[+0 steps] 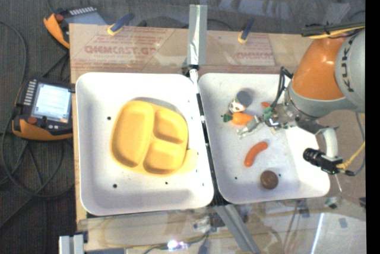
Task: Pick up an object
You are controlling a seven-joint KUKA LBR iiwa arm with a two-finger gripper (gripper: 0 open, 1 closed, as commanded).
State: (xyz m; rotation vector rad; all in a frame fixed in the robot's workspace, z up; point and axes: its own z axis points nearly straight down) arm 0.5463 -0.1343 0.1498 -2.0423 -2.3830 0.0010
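Two shallow white bins are seen side by side on the counter [172,45]. In the left bin [95,187] a yellow divided tray [151,137] is laid, tilted a little. In the right bin [297,187] an orange carrot toy [241,118] is found near the upper left, with a grey rounded object [244,96] just above it; an orange sausage-shaped piece [256,153] is placed lower, and a brown round object [269,179] is seen near the bin's front edge. The gripper [256,124] is reached in from the right and is positioned just beside the carrot toy; how far it is opened cannot be told, and nothing is clearly seen held in it
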